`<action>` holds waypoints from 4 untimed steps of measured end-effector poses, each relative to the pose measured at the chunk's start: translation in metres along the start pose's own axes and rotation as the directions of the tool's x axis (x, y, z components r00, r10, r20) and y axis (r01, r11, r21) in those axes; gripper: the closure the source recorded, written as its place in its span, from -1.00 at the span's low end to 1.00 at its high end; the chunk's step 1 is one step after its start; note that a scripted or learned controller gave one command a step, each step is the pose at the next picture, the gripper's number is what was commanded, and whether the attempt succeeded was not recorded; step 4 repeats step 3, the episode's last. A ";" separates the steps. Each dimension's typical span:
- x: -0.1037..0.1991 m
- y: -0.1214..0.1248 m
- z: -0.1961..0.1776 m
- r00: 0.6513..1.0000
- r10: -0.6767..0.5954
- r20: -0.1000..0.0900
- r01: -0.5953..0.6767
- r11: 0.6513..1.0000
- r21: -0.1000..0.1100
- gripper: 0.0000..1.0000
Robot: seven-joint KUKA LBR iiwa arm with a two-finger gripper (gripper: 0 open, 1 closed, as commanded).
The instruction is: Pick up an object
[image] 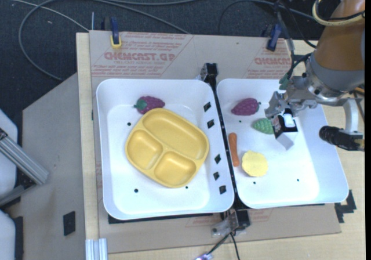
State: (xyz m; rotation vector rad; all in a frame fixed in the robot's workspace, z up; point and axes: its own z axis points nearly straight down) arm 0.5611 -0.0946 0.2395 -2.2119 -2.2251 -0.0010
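Approach step, judged from the pose: gripper (282,125) low in right bin (324,177), tips just beside green toy (264,126). Finger state impossible to tell, nothing visibly clamped. Also in right bin: purple berry (246,106), carrot (233,147) along the divider, yellow disc (254,164). In left bin (110,137): yellow tray (167,146), second berry (149,103) touching its rim. Next, probably: centre over green toy, descend, close, lift straight.
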 end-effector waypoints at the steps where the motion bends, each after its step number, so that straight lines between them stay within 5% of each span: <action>1: 0.048 0.019 -0.003 1.000 0.000 0.002 0.000 1.000 -0.005 1.00; 3: 0.143 0.031 0.018 1.000 0.001 0.002 -0.001 1.000 -0.001 1.00; 4: 0.143 0.031 0.018 1.000 0.001 0.002 -0.001 1.000 -0.001 1.00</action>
